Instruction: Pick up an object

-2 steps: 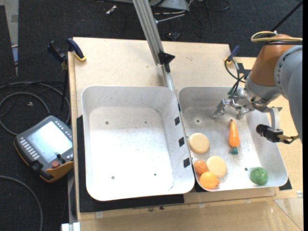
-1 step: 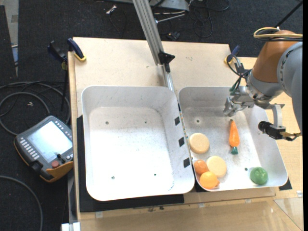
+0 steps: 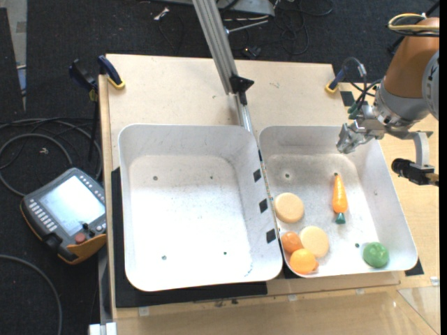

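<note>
The right bin (image 3: 307, 139) holds several small items. An orange carrot (image 3: 339, 195) with a green tip lies in its middle right. A pale round disc (image 3: 289, 207) sits near the divider, and a second pale disc (image 3: 315, 240) lies below it. A small orange-brown piece (image 3: 291, 241) and an orange ball (image 3: 303, 260) rest at the front left corner. A green ball (image 3: 376, 255) sits at the front right. My gripper (image 3: 348, 141) hangs over the bin's far right corner, above and behind the carrot, with nothing visible between its fingers.
The left bin (image 3: 133, 187) stands beside the right one. A slanted metal pole (image 3: 218, 40) rises from between the bins. A teach pendant (image 3: 66, 215) lies on the floor at left. Clamps (image 3: 112, 74) sit at the bench's far corners.
</note>
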`<action>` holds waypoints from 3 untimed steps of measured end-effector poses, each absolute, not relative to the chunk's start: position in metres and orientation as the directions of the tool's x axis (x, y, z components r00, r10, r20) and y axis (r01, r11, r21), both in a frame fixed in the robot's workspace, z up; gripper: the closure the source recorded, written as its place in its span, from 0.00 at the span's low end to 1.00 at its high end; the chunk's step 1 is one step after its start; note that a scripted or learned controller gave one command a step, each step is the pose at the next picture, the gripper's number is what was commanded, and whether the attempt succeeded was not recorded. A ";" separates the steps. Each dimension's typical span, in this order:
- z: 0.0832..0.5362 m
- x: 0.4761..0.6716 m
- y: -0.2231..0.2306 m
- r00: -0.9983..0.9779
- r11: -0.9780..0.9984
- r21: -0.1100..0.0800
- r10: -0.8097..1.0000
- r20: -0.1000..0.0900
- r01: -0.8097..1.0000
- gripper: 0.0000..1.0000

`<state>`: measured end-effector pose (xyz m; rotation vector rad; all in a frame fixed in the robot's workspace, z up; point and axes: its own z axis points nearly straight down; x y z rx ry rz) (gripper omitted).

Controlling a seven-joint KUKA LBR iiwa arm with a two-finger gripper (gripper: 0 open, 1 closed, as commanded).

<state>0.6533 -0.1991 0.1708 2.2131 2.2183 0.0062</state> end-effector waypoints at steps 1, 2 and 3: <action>0.234 0.654 -0.192 -0.004 0.004 0.009 1.000 -0.003 1.000 1.00; 0.288 0.656 -0.192 -0.003 0.004 0.008 1.000 -0.003 1.000 1.00; 0.270 0.648 -0.139 -0.007 0.007 -0.002 1.000 0.002 1.000 1.00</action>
